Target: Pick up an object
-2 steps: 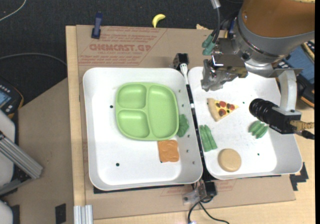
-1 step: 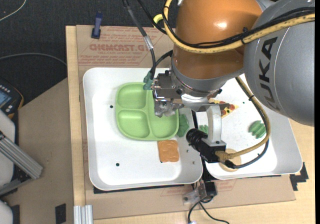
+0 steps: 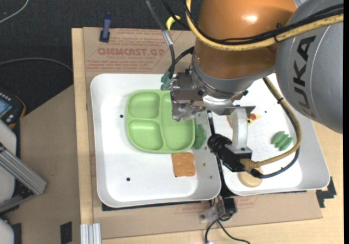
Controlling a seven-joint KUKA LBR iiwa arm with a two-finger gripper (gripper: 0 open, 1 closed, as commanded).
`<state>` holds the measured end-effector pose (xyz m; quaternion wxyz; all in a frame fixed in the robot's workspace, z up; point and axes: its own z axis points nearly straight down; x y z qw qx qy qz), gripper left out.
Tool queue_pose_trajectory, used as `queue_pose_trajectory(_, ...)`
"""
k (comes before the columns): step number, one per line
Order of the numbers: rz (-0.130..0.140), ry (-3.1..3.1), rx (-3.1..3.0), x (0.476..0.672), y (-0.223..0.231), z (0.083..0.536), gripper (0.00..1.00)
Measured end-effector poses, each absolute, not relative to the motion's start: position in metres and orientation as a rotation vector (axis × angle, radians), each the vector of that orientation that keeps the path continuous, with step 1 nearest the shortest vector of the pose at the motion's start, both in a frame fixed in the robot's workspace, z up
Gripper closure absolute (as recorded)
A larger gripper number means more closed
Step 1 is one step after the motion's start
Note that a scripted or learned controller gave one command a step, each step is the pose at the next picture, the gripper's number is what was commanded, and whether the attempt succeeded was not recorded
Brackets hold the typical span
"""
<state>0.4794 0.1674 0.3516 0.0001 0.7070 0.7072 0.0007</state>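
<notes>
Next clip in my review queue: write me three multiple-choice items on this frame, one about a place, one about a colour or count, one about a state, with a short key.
1. Where does the green divided plate lie?
A. In the left bin
B. In the right bin
C. On the cardboard outside the bins

2. How many compartments does the plate show?
A. One
B. Three
C. Six

3. How does the orange-brown flat piece stand to the plate?
A. It lies inside a compartment
B. It lies on the bin floor, just below the plate's lower edge
C. It is stacked under the plate

Key:
1. A, the plate rests on the floor of the left bin, with the gripper above its right side.
2. B, two ridges split it into two compartments on the left and one on the right.
3. B, the piece sits on white bin floor beside the plate's rim, outside every compartment.
</notes>
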Motion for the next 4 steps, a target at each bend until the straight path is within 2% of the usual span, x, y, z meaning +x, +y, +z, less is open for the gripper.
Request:
queue_pose_trajectory(1, -0.012, 2.219, 2.229, 0.479, 0.137, 0.3, 1.0)
queue_pose_trajectory(2, 0.004, 2.204, 2.226, 0.574, 0.057, 0.319, 1.0)
queue_pose_trajectory(3, -0.006, 2.227, 2.223, 0.532, 0.083, 0.304, 1.0)
queue_pose_trajectory(4, -0.01, 2.229, 2.223, 0.481, 0.107, 0.274, 1.0)
